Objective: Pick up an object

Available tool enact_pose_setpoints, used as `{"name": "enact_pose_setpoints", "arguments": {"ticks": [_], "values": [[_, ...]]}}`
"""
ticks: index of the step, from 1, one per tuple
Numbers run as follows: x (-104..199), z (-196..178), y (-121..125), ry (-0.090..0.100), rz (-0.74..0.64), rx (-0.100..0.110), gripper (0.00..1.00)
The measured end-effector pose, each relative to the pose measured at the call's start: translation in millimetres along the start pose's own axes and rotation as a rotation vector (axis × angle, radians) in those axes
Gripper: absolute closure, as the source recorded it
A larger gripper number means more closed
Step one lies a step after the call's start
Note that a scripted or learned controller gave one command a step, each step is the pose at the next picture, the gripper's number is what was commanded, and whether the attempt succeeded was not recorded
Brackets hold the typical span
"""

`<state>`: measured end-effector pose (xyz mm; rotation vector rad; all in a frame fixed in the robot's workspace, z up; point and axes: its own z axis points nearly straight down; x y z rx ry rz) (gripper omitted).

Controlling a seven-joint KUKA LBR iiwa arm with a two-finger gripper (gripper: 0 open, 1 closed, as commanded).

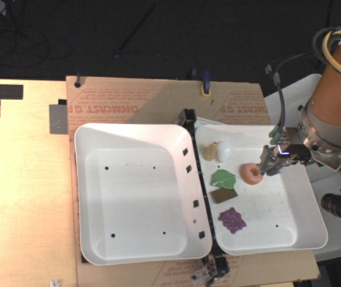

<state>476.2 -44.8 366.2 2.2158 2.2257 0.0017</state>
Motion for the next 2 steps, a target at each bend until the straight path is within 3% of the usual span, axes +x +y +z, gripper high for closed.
{"name": "enact_pose_setpoints", "arguments": {"ticks": [1,2], "values": [[13.2,-38.7,12.7,0.000,0.002,0.000,1.00],[-11.3,128.8,-2.0,0.001,0.008,0.022,1.00]]}}
